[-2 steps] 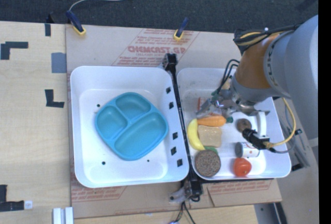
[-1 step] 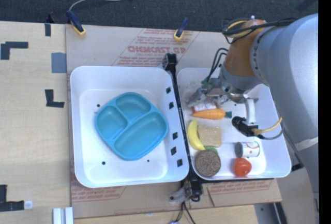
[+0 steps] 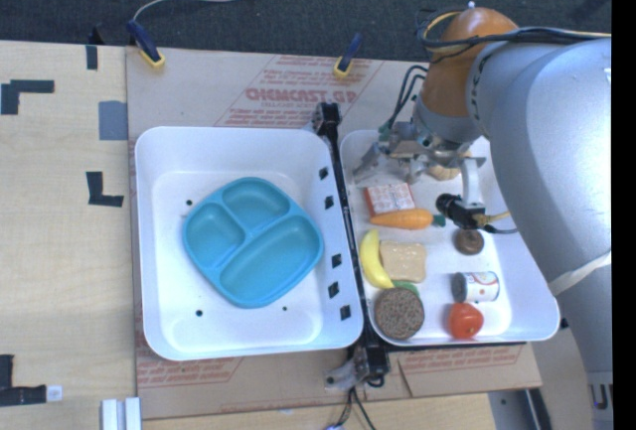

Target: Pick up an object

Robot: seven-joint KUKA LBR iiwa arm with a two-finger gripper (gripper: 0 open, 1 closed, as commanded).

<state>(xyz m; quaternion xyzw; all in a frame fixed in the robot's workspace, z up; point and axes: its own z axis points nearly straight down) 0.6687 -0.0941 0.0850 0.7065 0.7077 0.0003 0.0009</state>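
Gripper [image 3: 405,158] hangs over the far end of the right bin [image 3: 532,314], just above a small red-and-white packet [image 3: 389,197]; can't tell its state. Carrot [image 3: 401,218], banana [image 3: 373,260], tomato [image 3: 464,320] lie nearer. Blue plate [image 3: 252,240] sits in the left bin [image 3: 159,249].

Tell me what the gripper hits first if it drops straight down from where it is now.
Most likely the small red-and-white packet, which lies just below the gripper in the right bin, with the carrot beside it. Depth is unclear from this slanted view.

A glossy blue plastic plate [image 3: 253,240] sits in a smooth white plastic bin [image 3: 159,249] on matt cardboard [image 3: 229,90].
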